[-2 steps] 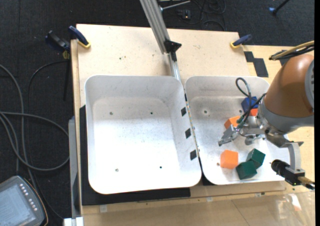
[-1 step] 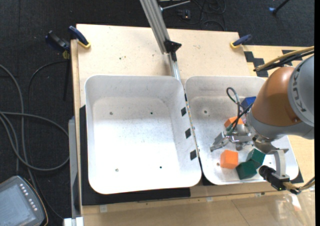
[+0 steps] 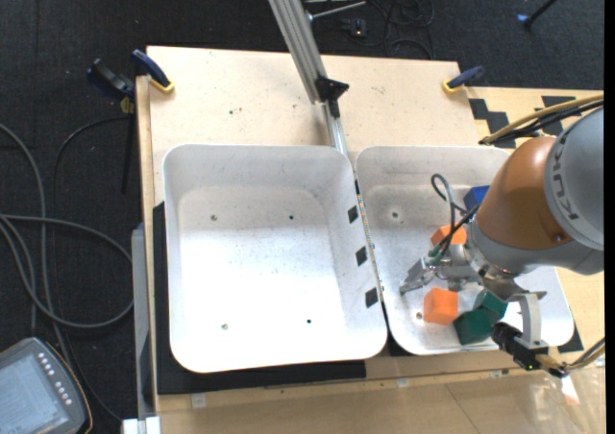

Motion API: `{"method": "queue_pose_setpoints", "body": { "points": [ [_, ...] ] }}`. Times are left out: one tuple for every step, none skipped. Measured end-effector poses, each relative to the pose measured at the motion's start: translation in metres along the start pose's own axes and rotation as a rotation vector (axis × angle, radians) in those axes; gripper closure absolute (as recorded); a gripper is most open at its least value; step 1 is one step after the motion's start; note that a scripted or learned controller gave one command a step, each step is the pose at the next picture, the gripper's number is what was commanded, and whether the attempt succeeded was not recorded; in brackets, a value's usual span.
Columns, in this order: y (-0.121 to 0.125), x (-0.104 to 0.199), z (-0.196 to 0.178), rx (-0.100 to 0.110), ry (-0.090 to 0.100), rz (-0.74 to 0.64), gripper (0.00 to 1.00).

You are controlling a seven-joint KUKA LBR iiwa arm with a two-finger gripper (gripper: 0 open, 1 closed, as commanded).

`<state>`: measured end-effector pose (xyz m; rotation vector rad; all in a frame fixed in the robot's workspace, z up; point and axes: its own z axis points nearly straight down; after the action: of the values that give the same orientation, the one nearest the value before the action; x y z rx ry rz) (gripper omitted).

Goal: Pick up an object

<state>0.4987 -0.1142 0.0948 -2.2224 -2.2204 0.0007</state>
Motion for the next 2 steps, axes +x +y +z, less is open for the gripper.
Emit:
{"method": "queue_pose_setpoints", "body": {
  "points": [
    [0.001, 0.0, -0.011, -0.002, 0.0, -0.001, 1.0],
    [0.002, 0.001, -0.053, -0.005, -0.001, -0.003, 1.0]
  ]
}}
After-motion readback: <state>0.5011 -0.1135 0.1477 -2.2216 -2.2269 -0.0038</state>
